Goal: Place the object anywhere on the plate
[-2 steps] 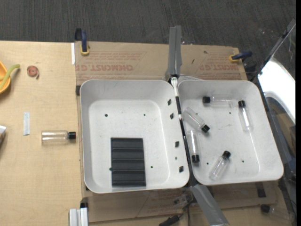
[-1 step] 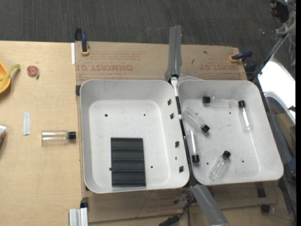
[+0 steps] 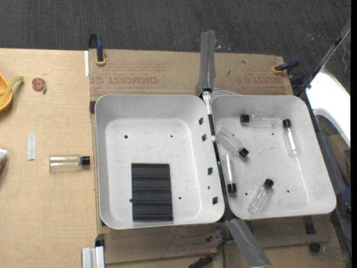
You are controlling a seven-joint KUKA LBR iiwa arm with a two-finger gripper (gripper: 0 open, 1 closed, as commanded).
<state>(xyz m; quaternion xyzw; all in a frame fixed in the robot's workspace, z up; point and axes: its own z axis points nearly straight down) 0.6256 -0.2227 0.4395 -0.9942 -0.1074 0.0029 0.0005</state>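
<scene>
— Where's the arm (image 3: 330, 91) from where you stand?

— Far over on the right, at the very edge. What I can make out is one pale, rounded stretch of it, glossy, catching the light.

— Which way does it run?

— On a slant, from the upper right down toward the lower left, then it curves away along the right side.

— Low over the worktop?

— Can't tell its height from here. It sits off to the side, not out over the middle.

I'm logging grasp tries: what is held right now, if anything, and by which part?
Nothing is seen held: the five capped vials lie loose on the floor of the right bin.
</scene>
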